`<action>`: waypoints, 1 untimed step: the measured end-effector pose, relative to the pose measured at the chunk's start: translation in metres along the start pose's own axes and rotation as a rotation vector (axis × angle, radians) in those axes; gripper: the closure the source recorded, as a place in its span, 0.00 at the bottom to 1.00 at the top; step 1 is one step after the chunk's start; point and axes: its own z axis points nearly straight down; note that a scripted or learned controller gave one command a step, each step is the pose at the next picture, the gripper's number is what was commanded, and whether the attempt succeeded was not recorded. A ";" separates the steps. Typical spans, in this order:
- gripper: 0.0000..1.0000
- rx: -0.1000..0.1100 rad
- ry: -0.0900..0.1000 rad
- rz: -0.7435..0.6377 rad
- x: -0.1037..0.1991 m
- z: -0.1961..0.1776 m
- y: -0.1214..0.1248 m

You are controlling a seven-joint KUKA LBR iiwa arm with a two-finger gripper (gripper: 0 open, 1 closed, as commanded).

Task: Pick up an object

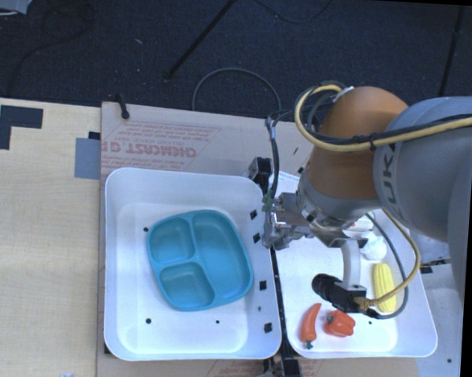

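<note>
A blue three-compartment plate lies tilted in the left white bin. In the right white bin a slim red chili pepper and a small red-orange bell pepper lie near the front wall. A yellow corn cob and a white object sit further back, partly hidden by the arm. My gripper hangs low over the left edge of the right bin, close to the divider between the two bins. I see nothing held in it.
The grey arm with its orange band covers the back of the right bin. A brown cardboard sheet lies under and behind the bins. Pale wooden bench extends to the left.
</note>
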 end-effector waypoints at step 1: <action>1.00 0.002 0.001 -0.002 0.048 -0.005 -0.019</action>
